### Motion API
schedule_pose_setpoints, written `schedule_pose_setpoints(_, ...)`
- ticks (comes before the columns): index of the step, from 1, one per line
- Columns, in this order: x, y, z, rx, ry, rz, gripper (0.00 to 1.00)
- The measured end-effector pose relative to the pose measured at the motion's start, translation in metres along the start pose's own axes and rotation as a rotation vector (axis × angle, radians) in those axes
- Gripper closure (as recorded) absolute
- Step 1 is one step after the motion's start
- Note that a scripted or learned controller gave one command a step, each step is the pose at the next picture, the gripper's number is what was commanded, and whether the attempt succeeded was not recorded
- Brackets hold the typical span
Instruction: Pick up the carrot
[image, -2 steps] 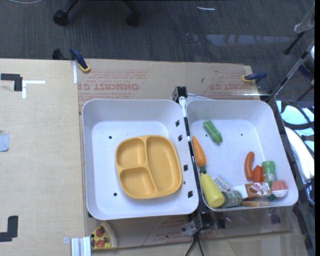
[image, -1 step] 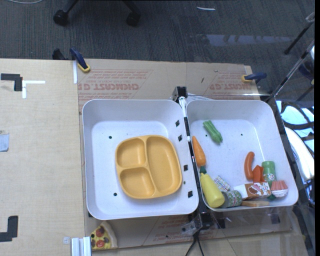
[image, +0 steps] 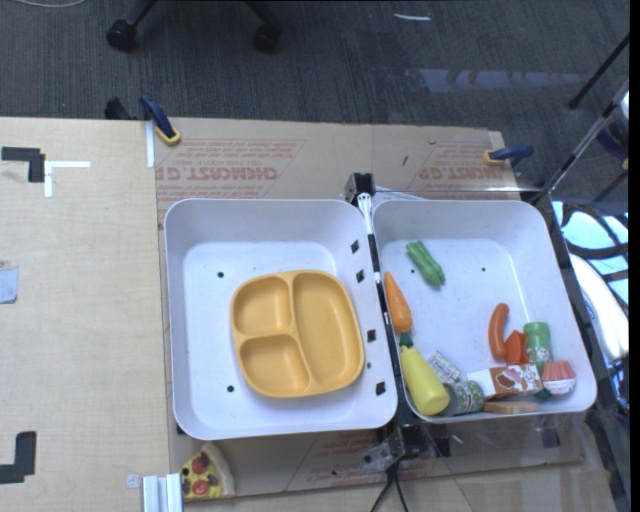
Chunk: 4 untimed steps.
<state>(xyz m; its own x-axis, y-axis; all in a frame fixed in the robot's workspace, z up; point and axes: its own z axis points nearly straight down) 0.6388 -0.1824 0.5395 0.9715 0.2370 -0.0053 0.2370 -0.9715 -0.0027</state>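
against right bin's (image: 520, 215) left wall, carrot (image: 398, 304)

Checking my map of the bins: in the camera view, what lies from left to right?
Yellow three-compartment plastic plate → orange toy carrot → green toy pepper → orange-red toy sausage → green toy can.

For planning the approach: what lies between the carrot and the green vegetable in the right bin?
Nothing: the camera view shows bare white bin floor between carrot and green vegetable.
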Motion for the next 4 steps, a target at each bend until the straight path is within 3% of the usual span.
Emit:
schedule_pose_setpoints(1, -0.003, 0.005, 0.0, -0.001, 0.002, 0.033, 0.0)
schedule_pose_setpoints(2, -0.002, 0.005, -0.007, 0.0, 0.0, 0.034, 1.0)
schedule_pose_setpoints(3, -0.002, 0.006, -0.007, 0.001, 0.0, 0.034, 0.0)
schedule_pose_setpoints(4, 0.003, -0.004, 0.0, 0.001, 0.0, 0.032, 0.0)
